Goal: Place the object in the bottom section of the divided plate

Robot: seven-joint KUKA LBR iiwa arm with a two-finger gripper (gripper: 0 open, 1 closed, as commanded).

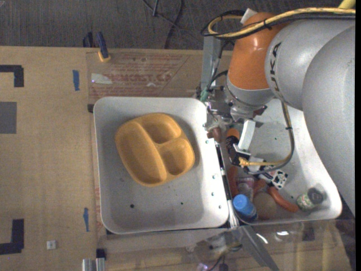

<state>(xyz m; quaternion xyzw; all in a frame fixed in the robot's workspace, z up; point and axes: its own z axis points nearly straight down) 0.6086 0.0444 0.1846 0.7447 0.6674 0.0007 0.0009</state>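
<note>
A yellow divided plate [155, 148] lies in the left white bin [113, 208], with one long section on its left and two smaller sections on its right, all bare. My gripper [216, 127] is low over the right bin [324, 176], close to the wall shared by the two bins, and the wrist hides most of it. A small brownish-red thing [214, 133] shows right at the gripper's tip; whether it is held cannot be told. Several objects lie in the right bin below the gripper.
At the right bin's near end lie a blue-capped object [243, 205], a red-orange curved piece [282, 199], a tan rounded thing [265, 203] and a small round grey-green item [312, 198]. The grey arm covers the right bin's far half. Cardboard bench lies to the left.
</note>
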